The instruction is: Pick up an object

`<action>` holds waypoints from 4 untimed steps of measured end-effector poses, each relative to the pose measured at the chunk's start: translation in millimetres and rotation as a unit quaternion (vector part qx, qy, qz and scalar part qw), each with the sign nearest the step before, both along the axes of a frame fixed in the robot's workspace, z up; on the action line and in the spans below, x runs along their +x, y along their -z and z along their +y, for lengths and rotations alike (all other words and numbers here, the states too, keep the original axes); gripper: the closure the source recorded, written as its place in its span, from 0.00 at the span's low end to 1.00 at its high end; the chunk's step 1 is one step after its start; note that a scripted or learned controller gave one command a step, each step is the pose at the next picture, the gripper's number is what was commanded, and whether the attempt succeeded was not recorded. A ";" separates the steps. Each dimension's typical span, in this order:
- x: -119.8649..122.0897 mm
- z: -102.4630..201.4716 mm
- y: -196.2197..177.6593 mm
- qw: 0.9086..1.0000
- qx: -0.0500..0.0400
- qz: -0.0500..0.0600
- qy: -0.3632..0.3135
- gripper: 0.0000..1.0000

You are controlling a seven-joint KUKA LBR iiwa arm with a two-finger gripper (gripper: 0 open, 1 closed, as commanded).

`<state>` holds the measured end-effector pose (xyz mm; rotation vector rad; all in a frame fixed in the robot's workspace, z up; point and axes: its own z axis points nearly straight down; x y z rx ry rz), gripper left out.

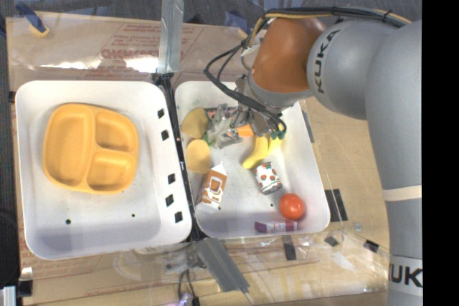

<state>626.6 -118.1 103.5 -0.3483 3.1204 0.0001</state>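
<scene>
The gripper [231, 124] hangs low in the upper part of the right bin [310, 154], below the arm's orange band [281, 57]. Its metal parts blur into a clutter of greenish and grey shapes, so whether it is spread or closed, and whether it has hold of anything, cannot be told. It sits just beside a tan round object [193, 122] on its left and a small orange piece [246, 130] on its right; contact with either is unclear.

Lower in the same bin lie a banana [257, 152], a second tan round object [199, 154] against the left wall, a small orange-and-white carton [213, 186], a white patterned cup [268, 178] on its side, a tomato [292, 206] and a purple tube [276, 226] along the near wall. The top of the banana is partly hidden by dark cables.

The left bin [43, 226] holds a yellow divided plate [90, 147], lying flat and well apart from the gripper.

The arm's grey body [380, 68] covers the right bin's upper right corner and is cut off at the right edge.
</scene>
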 end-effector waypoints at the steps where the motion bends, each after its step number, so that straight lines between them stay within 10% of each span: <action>1: 14.0 39.5 -94.4 0.999 0.000 -0.005 0.046 1.00; 2: 31.3 11.7 -155.1 0.976 -0.001 -0.002 -0.217 1.00; 3: 29.4 -54.4 -57.1 0.948 0.001 0.002 -0.317 1.00; 4: 30.7 -54.3 -59.9 0.948 0.000 0.000 -0.317 0.00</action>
